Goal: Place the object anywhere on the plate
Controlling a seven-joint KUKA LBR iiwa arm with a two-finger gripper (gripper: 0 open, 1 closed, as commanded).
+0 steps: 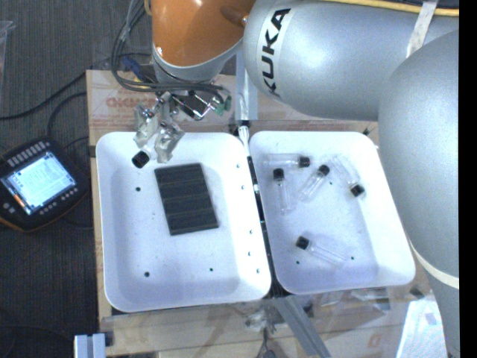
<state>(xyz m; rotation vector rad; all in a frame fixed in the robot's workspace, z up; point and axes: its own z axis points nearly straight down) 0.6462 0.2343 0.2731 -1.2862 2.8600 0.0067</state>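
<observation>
Jaws hang over the upper-left corner of the left bin [112, 230], just beyond the top edge of the black ridged plate [186, 198]. Can't tell from this angle whether the jaws are wide, narrow or gripping anything. The plate lies flat, slightly skewed, with nothing on it. Five clear black-capped vials [311, 186] lie loose in the right bin [387, 230], four toward the top and one lone vial [322, 252] lower down.
</observation>
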